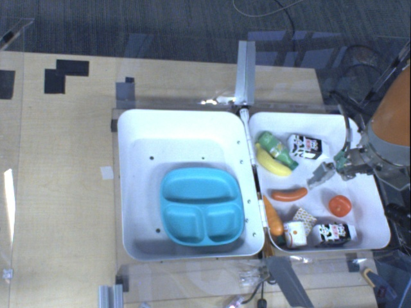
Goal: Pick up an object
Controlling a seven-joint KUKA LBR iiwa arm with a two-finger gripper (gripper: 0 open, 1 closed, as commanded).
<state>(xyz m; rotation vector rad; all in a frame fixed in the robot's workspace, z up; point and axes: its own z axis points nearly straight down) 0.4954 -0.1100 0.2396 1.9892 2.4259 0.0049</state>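
Since the hand (pixel 323 172) hangs low over the right white bin (pixel 383 235), the nearest candidate is the small orange-red sausage-shaped toy (pixel 289 194), just down-left of it, long axis running left-right. Arm reaches in from the right, wrist slanted toward bin centre; hand state: cannot tell, nothing seen held

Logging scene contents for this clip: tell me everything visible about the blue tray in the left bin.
The blue tray is light blue, looks like smooth plastic, and has rounded corners. It is split into three compartments: one wide one on the far side and two smaller ones nearer the camera. It lies flat, open side up, on the floor of the left bin, toward its near right part. Nothing lies in it, and only the bin touches it.
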